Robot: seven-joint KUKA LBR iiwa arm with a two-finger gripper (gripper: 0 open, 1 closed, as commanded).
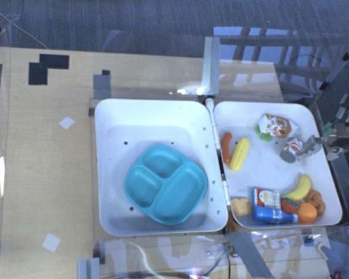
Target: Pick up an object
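The pincer (307, 147) sits low at the right side of the right bin (253, 121), touching a small grey can (290, 150), and I cannot tell how wide it is, so it should squeeze slowly and lift straight up.

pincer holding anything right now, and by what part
Cannot be told. The pincer sits at a small can in the right bin, too small to see a grip.

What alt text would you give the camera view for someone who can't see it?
Two white bins sit side by side: the left bin holds a teal divided plate, the right bin toy food including corn and a banana. The robot's hand reaches in from the right.
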